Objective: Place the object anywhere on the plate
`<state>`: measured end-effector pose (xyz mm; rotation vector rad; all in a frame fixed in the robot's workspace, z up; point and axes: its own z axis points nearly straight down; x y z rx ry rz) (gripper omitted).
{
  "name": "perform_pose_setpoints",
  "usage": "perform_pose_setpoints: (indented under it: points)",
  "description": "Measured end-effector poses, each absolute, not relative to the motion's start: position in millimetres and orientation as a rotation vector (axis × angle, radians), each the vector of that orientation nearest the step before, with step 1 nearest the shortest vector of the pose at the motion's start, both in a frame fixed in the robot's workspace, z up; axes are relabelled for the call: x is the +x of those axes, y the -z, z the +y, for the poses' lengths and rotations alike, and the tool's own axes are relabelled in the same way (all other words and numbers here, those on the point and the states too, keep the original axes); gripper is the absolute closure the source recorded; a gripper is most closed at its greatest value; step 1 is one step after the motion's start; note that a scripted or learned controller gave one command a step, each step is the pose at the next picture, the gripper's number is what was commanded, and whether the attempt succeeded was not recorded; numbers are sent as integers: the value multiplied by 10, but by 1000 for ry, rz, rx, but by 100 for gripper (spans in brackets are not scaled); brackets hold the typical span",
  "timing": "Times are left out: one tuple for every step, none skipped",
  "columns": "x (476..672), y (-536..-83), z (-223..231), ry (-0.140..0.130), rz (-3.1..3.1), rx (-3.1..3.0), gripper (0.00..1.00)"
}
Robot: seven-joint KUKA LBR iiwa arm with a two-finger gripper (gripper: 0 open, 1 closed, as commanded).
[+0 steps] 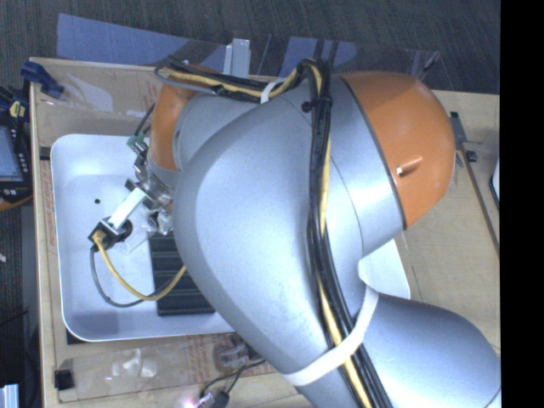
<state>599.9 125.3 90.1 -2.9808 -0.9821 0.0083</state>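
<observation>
My grey arm with its orange band (399,151) reaches across from the right and covers most of the bench. The gripper (158,213) hangs low over the middle of the left white bin (72,168). A black, ribbed, flat thing (174,279) lies on the bin floor just below the gripper. Its right part is hidden under the arm. I cannot tell whether the gripper touches it.
The left bin's rim (59,253) runs close to the bench's left edge. Dark devices (13,164) sit beyond that edge. Small clear scraps (132,365) lie on the wooden bench in front of the bin.
</observation>
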Motion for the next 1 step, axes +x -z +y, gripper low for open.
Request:
perform_pose_setpoints:
  points:
    - [6380,-918,1583,0,-709,-3061,100]
